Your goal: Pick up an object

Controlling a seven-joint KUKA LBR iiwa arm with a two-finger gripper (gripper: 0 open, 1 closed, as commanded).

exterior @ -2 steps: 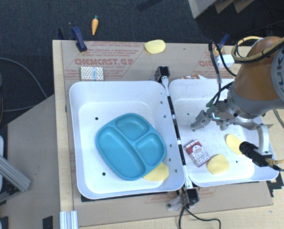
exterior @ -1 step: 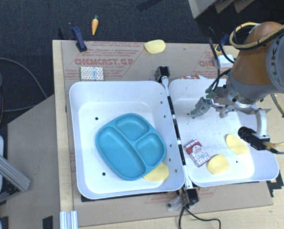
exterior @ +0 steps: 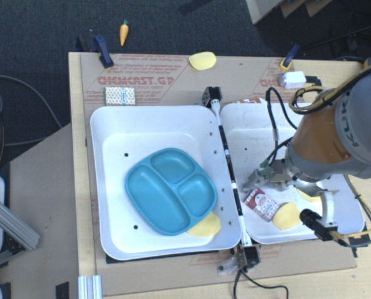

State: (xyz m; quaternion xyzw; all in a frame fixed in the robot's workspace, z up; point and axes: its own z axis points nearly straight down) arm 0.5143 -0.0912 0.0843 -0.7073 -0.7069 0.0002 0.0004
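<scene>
In the right bin point(exterior: 254, 120) lies a small red and white packet point(exterior: 262, 204), with a yellow rounded piece point(exterior: 286, 215) touching its right side. A second yellow bit point(exterior: 308, 195) peeks out from under the arm. My gripper point(exterior: 261, 175) hangs low over the right bin, just above and slightly left of the packet. The grey arm with its orange band point(exterior: 319, 136) covers much of the bin's right half. I see nothing held in the gripper.
The left bin point(exterior: 111, 136) holds a blue divided plate point(exterior: 170, 190) with a yellow piece point(exterior: 205, 226) tucked at its lower right edge. On the bench behind the bins lie a yellow lump point(exterior: 202, 60), a patterned packet point(exterior: 120, 95) and blue clips point(exterior: 102, 50).
</scene>
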